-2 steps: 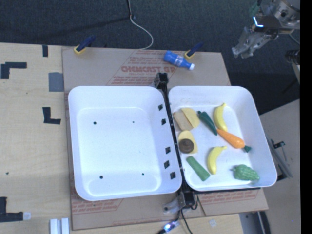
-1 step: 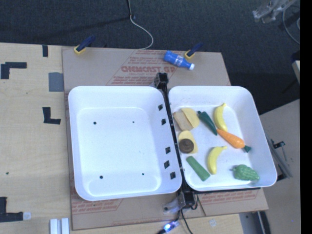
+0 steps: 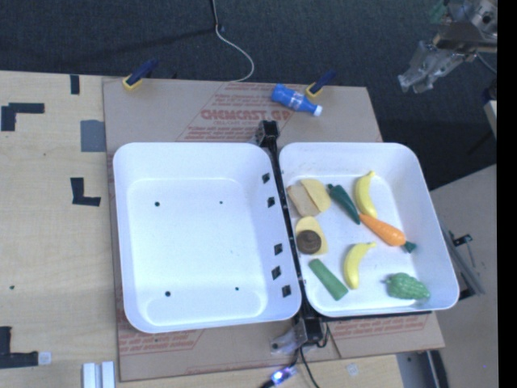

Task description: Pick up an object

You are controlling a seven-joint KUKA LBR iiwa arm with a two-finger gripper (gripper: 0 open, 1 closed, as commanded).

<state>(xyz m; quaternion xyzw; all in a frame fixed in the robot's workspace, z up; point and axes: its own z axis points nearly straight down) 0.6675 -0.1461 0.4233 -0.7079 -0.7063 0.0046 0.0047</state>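
The right bin [image 3: 408,164] holds several toy foods: two yellow bananas [image 3: 366,191] [image 3: 355,263], an orange carrot [image 3: 383,230], a dark green pepper [image 3: 343,202], a green cucumber [image 3: 328,279], a green broccoli-like piece [image 3: 406,287], a tan bread slice [image 3: 309,196] and a brown roll [image 3: 308,237]. My gripper [image 3: 420,74] hangs high at the top right, well above and beyond the bin's far right corner, with nothing visibly between its fingers.
The left bin [image 3: 129,164] lies beside the right one on a cardboard sheet. A blue bottle [image 3: 294,99] lies behind the bins, with blue-yellow clamps [image 3: 140,73] [image 3: 321,82] at the sheet's back edge. A cable [image 3: 230,39] runs down from above.
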